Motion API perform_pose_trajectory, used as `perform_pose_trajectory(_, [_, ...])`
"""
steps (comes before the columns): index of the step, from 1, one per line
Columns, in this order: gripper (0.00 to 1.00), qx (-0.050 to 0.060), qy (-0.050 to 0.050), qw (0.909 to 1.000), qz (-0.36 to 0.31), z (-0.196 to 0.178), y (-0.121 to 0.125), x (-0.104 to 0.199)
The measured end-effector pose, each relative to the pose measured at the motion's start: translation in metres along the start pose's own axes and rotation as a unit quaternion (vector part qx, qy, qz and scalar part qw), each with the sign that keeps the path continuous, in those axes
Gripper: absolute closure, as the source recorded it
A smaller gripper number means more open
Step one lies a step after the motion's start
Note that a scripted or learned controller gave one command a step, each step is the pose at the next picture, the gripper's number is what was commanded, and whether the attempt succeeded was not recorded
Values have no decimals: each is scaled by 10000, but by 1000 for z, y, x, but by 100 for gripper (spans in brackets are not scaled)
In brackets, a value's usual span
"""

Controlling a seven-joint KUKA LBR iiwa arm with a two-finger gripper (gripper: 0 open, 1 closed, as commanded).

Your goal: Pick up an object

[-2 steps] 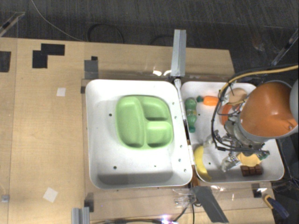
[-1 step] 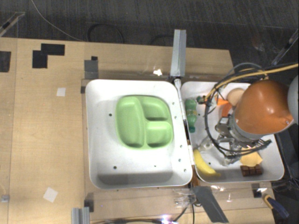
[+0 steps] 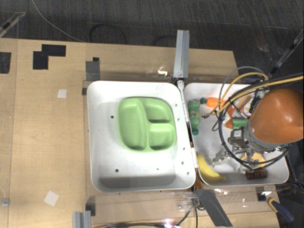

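Arm low over the right bin (image 3: 280, 175), among small items.
The pincer (image 3: 236, 148) sits under the orange wrist and cables, so its opening cannot be told. A banana (image 3: 207, 169) lies at the right bin's front-left corner, a green bottle (image 3: 194, 112) along its left wall. The left bin (image 3: 99, 127) carries a green divided tray (image 3: 145, 123) on the worktop (image 3: 42, 141).

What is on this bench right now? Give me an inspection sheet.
Surface: wooden bench bearing left bin and right bin.
Job's things: green divided tray in left bin; banana, green item, orange items, dark brown item in right bin.
Clutter: black patches on bench.
Grippers: gripper low over right bin, jaws hidden.
Cables: yellow and black loops around the wrist.
Surroundings: dark carpet behind.
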State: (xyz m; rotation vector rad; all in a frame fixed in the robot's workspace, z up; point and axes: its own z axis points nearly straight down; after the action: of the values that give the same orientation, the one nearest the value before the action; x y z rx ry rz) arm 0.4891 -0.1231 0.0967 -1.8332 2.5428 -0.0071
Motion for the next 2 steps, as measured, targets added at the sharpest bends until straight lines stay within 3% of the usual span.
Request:
perform_pose_trajectory(1, [0, 87, -9, 9832, -1821, 4, -3, -9])
perform_pose_trajectory(2, [0, 41, 47, 9920, -1262, 4, -6, -30])
